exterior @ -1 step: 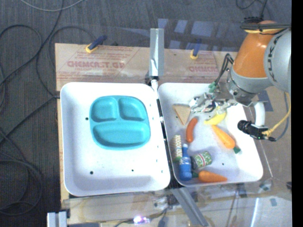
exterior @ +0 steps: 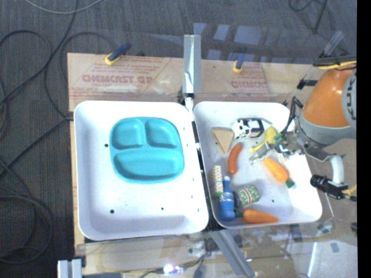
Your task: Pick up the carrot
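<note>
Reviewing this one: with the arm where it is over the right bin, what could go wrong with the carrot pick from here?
1. Wrong target: the right bin holds several orange pieces. The gripper sits beside one carrot, another carrot lies by the front wall, and an orange-red piece lies mid-bin.
2. Clutter: a yellow item lies right at the gripper and might be nudged or caught instead.

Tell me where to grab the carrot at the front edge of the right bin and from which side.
Probably grip the carrot mid-body, from straight above, jaws closing across its width. It lies flat, thick end beside the can, tip pointing right. The bin wall runs close along its near side, so a sideways approach looks blocked.
</note>
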Available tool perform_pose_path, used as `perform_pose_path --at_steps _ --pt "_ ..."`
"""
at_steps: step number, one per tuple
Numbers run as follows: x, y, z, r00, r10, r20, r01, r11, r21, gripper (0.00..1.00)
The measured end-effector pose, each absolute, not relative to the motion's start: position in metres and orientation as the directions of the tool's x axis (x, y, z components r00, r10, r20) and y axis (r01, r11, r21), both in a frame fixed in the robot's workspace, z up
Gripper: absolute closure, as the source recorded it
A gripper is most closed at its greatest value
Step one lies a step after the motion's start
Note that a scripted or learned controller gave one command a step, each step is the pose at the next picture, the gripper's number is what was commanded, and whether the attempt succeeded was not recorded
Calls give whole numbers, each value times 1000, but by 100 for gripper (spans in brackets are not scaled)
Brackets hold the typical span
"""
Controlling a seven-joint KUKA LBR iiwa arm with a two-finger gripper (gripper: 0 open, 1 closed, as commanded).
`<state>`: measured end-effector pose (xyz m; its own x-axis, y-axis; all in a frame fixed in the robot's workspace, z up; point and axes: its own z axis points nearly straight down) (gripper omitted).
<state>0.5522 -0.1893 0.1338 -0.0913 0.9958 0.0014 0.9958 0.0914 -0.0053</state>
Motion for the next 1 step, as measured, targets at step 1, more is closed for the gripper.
perform_pose_path --at_steps 1 --pt "551 -212 90 -29 999 17 1000 28 4 0"
